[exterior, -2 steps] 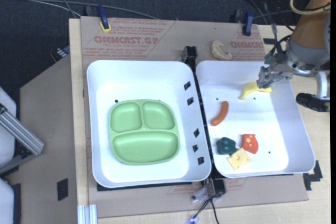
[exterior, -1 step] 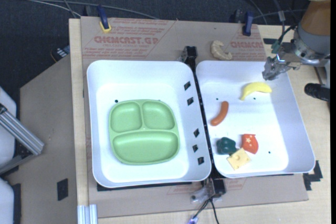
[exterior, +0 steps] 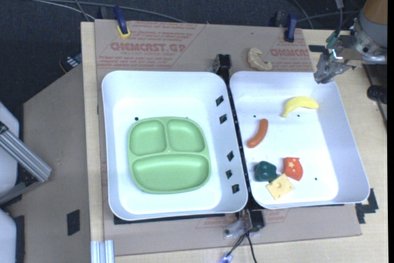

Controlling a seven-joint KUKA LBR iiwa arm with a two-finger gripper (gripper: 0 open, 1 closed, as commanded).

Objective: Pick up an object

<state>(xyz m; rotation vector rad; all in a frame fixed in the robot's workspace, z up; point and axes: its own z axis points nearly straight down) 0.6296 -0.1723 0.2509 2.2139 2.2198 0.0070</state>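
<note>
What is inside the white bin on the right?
The right bin holds a yellow toy banana, an orange sausage, a dark green piece, a red piece and a yellow cheese-like wedge. None covers another.

Smooth, glossy white plastic bins (exterior: 117, 132); the matt green plastic tray (exterior: 168, 154) inside; brown cardboard-like tabletop (exterior: 184, 40) beneath.

My arm (exterior: 374, 21) shows a pale grey wrist housing below a tan-orange band. My gripper (exterior: 324, 74) is bare metal and small, with dark fittings, a fleck of green and thin cabling along its side; finer detail is blurred.
</note>
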